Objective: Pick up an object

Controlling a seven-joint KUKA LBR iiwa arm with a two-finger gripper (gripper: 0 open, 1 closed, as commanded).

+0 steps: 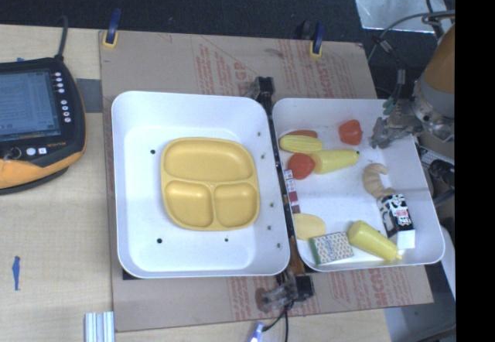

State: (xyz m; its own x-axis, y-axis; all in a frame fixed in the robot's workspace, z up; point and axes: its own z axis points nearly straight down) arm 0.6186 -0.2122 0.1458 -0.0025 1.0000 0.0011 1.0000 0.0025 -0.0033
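The gripper (384, 134), its state impossible to tell, hangs beside a red tomato (350, 131) near the bin wall (402, 112); crowding risks a missed grasp.

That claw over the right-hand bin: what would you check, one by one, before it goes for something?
1. Gripper is over the right bin, near its upper right corner: ok.
2. Something between its fingers already: cannot tell, too small and blurred.
3. Nearest target, the red piece, lies apart from its neighbours: ok.
4. Yellow corn and the red round piece touch other items, so a harder pick: not ok.
5. Left bin holds the yellow divided tray, away from the arm's path: ok.
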